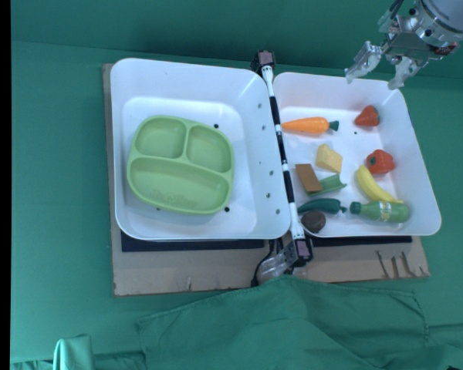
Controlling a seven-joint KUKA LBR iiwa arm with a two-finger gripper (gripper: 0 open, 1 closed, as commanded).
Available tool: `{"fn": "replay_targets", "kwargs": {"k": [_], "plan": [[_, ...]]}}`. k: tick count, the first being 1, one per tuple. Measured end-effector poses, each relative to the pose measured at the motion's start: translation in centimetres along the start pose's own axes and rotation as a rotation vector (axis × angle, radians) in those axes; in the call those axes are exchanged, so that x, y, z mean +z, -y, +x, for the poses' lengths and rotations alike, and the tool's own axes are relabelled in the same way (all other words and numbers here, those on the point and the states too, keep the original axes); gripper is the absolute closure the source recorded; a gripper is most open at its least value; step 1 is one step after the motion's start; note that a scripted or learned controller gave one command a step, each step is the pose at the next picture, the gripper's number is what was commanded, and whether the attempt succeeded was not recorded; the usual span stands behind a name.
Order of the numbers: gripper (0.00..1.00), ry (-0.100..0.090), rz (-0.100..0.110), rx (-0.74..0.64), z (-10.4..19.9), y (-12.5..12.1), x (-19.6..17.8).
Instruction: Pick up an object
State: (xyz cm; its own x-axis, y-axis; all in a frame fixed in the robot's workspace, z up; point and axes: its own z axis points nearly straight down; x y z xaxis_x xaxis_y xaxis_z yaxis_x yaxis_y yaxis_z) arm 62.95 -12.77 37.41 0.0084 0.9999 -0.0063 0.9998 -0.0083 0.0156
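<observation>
While gripper (379, 67) hovers above far rim of right bin (421, 177), jaws spread wide, nothing between them. Nearest candidate: strawberry (367, 116), far right in that bin, just right of carrot (307, 126). Likely light, hard plastic, smooth, prone to slip. Best hold: across widest middle, fingers clear of bin wall. Green plate (180, 164) sits in left bin (187, 77).

Green divided plate (180, 165) in left white bin (247, 91) (three compartments); cardboard base (185, 284), green cloth (62, 206)
</observation>
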Motion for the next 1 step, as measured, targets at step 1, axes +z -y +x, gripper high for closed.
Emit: {"fn": "replay_targets", "kwargs": {"k": [1], "plan": [[1.0, 0.002, -0.008, 0.002, -0.08, -0.1, -1.41]]}}
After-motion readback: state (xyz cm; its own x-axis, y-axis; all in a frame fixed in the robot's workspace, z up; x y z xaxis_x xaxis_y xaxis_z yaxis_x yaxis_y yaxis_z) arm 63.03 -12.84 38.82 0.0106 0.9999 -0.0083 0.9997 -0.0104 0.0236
